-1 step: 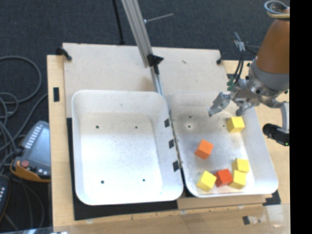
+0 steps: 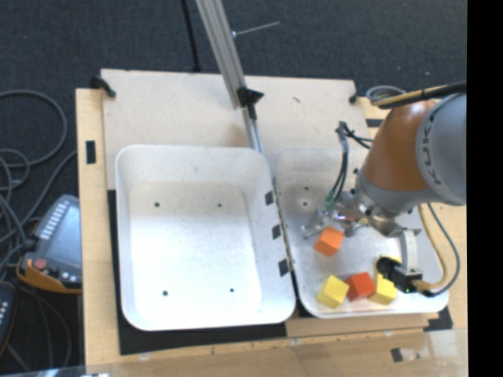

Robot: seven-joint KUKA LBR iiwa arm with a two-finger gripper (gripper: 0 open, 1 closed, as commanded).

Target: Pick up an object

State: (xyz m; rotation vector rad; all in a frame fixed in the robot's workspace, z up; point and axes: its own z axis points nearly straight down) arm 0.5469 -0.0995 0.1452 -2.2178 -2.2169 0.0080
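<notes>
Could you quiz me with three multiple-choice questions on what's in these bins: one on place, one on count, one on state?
1. Where do the blocks lie?
A. left bin
B. right bin
C. on the floor

2. How many yellow blocks are there?
A. none
B. two
C. five

3. How does the orange block sit?
A. by itself, just below the claw
B. stacked on the red block
C. outside the bins

Answers:
1. B: all four blocks lie in the right bin.
2. B: one yellow block lies left of the red one, the other right of it.
3. A: it lies apart from the row of three near the bin's front edge.
</notes>
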